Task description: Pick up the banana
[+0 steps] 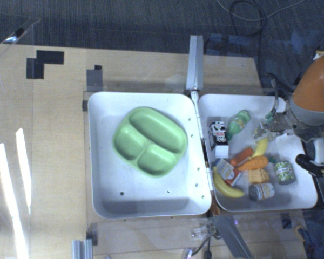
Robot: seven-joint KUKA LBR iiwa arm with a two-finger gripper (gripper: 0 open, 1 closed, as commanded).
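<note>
Starting on the left, we have the bench (pixel 43 161), pale wood, with a couple of black marks near its far edge. Moving in, we reach the left bin (pixel 105 198), and sitting in it is a green divided plate (pixel 150 141) with three compartments, set a little toward the far side.

Across the metal divider (pixel 195 63) between the bins, we come to the right bin (pixel 308 198), and it is crowded. At its near left lies a banana (pixel 227 187), curved along the bin floor, touching a small packet (pixel 227 172) just above it. Further back we see a black and white carton (pixel 218 132) and, beside it, a green bottle (pixel 238 122). In the middle sit an orange carrot (pixel 254 163) and a reddish piece (pixel 241 156) next to it, with a yellow block (pixel 258 176) and a grey can (pixel 261 191) below. A green-labelled can (pixel 283 172) stands to the right.

Now the arm: we see the gripper (pixel 272 124) low over the far right of the bin, with a second, smaller yellow banana-like piece (pixel 260 145) just below its tip. Whether that piece is touched, we cannot tell, and the grip state is unclear to us from here. The arm's orange band (pixel 313 85) fills the right edge.
</note>
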